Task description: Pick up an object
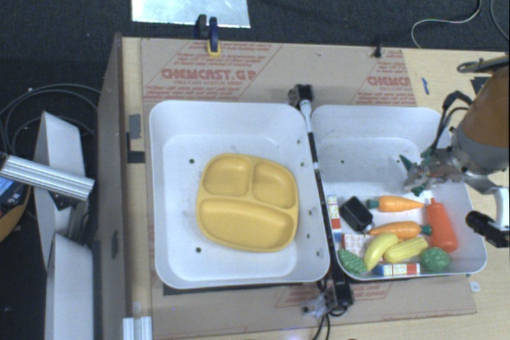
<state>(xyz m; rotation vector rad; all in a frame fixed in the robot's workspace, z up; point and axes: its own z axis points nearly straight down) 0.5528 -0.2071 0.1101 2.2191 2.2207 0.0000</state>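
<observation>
My gripper (417, 173) hangs over the right bin (366, 138), by its right side, just above the pile of toy food. Right below it lies an orange carrot (401, 203), and a red bottle (441, 225) stands off to its lower right. A second carrot (396, 230), a yellow banana (374, 249), a corn cob (406, 248), a green broccoli (435, 259) and a black block (356, 213) crowd the bin's near end. I see nothing held in the gripper.
A yellow divided plate (248, 201) lies in the left bin (179, 171). A small printed box (397, 270) sits at the right bin's front wall. The far half of the right bin is bare white floor. Cables run at the far right.
</observation>
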